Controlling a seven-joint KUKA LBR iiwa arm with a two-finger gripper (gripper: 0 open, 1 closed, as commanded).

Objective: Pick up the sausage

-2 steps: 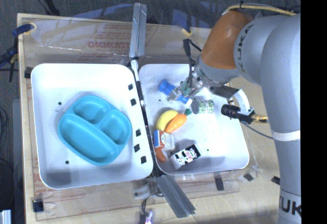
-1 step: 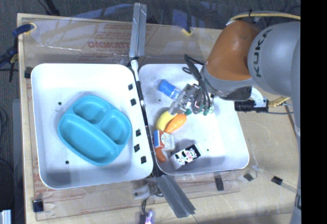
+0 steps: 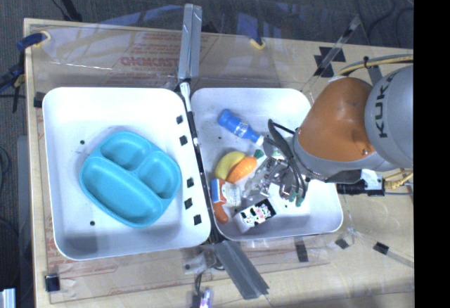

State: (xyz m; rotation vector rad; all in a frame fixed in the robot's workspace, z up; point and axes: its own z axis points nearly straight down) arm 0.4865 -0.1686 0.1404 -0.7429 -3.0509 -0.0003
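Claw (image 3: 271, 183) hovering over clutter in the right bin (image 3: 320, 219) near the counter's front edge; finger state indiscernible; sausage (image 3: 221, 209) lying ungrasped, pickup remaining

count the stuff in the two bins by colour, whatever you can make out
Blue: 2, the divided plate and the bottle
Yellow: 1, fruit
Orange: 2, fruit and an item near the bin's front
Black and white: 1, item
Total: 6

A divided plate (image 3: 131, 177) lies in the left bin (image 3: 63, 110) (small items (image 3: 239, 169) in the right one (image 3: 281, 99)).
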